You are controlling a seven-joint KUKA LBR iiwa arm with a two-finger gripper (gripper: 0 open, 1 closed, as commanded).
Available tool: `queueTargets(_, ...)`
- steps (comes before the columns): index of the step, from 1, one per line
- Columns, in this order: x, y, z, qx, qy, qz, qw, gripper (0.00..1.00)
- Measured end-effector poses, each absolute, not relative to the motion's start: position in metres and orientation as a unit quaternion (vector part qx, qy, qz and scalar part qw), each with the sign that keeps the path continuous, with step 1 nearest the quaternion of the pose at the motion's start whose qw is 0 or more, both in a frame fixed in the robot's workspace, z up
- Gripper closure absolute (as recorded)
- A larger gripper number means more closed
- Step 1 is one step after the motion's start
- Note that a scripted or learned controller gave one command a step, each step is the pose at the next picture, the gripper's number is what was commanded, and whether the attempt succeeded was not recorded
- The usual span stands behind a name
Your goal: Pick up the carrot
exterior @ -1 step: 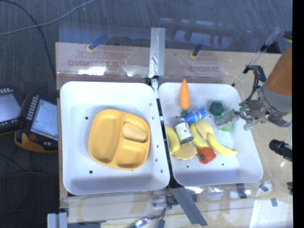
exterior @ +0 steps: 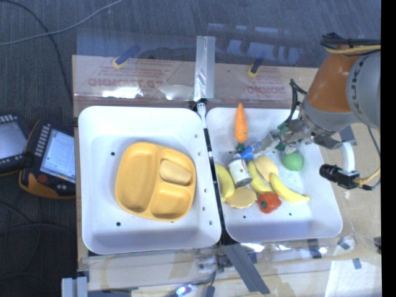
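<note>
Still untouched — carrot [exterior: 241, 123] upright in right bin [exterior: 322, 224], pincer [exterior: 286, 133] near it (spread or closed, cannot tell), unreached.

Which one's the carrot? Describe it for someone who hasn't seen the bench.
Look in the right-hand white bin, near its far edge. The carrot lies there apart from the food pile: a slim orange cone, unlike the yellow bananas below it.

Arm [exterior: 346, 91] is running off the picture's right edge. Gripper [exterior: 281, 138] is blurring into clutter over the right bin [exterior: 322, 224]; finger state unreadable. Small blue item [exterior: 247, 151] by the can [exterior: 239, 172] is too small to identify. Pendant [exterior: 46, 159] is being clipped at the left edge.
</note>
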State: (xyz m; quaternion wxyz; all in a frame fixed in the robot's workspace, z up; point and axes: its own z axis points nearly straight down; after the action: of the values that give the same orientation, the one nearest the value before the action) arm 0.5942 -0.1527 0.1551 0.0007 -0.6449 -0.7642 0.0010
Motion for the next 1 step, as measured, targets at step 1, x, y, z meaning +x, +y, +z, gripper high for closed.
queueTargets(1,0.6564,-0.1391,0.0879,-0.753,-0.658,0.0048,0.003,0.00)
